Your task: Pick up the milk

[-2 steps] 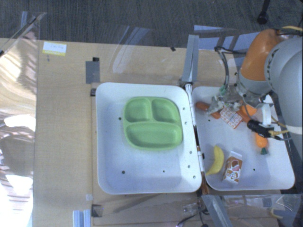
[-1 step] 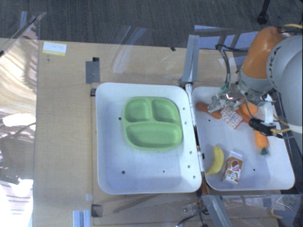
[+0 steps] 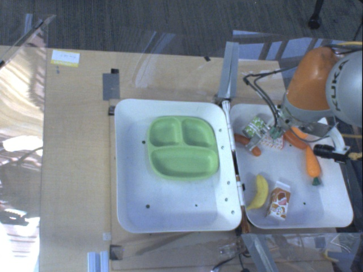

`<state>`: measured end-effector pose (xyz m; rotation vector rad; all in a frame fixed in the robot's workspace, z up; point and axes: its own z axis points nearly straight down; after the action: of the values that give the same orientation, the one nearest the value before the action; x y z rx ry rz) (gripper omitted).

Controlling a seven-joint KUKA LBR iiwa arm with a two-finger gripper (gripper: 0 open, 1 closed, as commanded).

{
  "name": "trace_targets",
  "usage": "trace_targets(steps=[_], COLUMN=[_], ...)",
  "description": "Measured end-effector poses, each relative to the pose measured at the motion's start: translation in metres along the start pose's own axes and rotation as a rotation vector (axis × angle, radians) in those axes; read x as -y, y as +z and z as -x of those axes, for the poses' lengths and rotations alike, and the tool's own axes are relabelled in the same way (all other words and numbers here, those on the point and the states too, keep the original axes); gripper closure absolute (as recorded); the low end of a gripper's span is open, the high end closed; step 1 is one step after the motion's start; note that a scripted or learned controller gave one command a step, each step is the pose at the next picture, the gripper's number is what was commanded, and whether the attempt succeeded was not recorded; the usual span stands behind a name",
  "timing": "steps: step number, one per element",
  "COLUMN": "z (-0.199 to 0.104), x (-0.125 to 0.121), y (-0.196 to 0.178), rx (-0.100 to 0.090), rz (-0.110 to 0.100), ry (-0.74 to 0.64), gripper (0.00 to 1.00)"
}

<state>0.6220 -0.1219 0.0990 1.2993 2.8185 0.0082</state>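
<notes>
A small brown-and-white milk carton (image 3: 278, 202) lies in the front part of the right bin (image 3: 334, 217), next to a banana (image 3: 260, 191). My gripper (image 3: 277, 130) is lowered into the back of that bin, well behind the carton. It sits over a red-and-white box (image 3: 273, 143) and beside a green-and-white pack (image 3: 256, 127). The grey wrist and orange band (image 3: 309, 84) cover most of the gripper from above.
An orange carrot (image 3: 312, 162) lies right of the gripper, and a small red item (image 3: 250, 145) lies to its left. The left bin (image 3: 130, 208) holds a green divided plate (image 3: 182, 147). A raised rim (image 3: 232, 163) separates the two bins.
</notes>
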Motion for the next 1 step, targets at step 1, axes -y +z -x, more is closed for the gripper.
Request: trace_targets(steps=[1], z=[-0.0337], x=[-0.0419], y=[-0.0885], rx=[-0.025], rz=[-0.014], ry=[0.041], gripper=[1.00])
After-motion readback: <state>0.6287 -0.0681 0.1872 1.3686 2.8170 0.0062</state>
